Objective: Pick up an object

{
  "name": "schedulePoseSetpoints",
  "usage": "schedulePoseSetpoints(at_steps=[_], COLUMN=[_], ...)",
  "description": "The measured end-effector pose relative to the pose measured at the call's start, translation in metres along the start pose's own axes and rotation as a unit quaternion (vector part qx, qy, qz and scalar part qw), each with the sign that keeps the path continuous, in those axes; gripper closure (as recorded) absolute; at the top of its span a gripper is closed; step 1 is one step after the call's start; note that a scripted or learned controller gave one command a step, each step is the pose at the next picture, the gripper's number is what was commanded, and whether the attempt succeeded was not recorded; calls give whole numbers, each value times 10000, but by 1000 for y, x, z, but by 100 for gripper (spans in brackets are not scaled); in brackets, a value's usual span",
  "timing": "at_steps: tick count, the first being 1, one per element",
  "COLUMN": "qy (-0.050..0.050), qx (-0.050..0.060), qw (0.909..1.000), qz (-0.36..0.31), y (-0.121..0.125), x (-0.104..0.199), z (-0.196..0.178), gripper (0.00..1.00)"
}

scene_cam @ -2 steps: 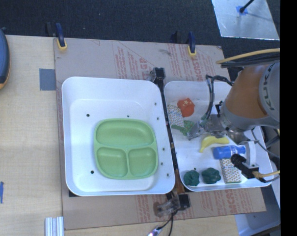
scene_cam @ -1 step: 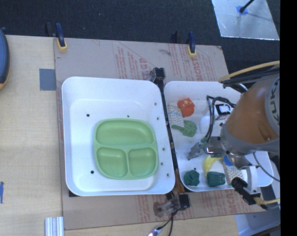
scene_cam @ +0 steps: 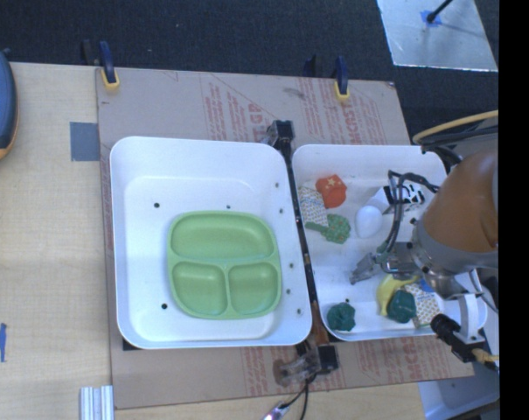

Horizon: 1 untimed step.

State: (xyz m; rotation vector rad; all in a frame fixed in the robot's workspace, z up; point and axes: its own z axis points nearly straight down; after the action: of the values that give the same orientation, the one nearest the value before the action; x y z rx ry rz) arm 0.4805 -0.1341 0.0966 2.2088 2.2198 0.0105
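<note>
A: Showing, largest first: two white bins, the left bin holding one green divided tray, the right bin holding the loose objects. What is the arm doing?

B: The arm enters at the right of the frame, above the right bin. Its gripper hangs low over the bin's centre; whether it is parted or closed cannot be told, and nothing is seen held.

A: Which object suits a pick?

B: Likely the white egg-shaped item, just up and left of the gripper: probably light and rigid but smooth, so take it across its narrow middle. The dark green lump at the lower edge looks soft and easier to pinch.

A: Counts?

B: One orange-red block, one green leafy piece, one yellow and teal cluster at lower right, count uncertain.
</note>
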Motion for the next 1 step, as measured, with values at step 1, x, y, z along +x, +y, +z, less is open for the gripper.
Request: schedulePoseSetpoints(at_steps=[1], qy=[-9], qx=[22], qw=[10000], qz=[-7], y=[106], x=[-39], z=[5], gripper=[0])
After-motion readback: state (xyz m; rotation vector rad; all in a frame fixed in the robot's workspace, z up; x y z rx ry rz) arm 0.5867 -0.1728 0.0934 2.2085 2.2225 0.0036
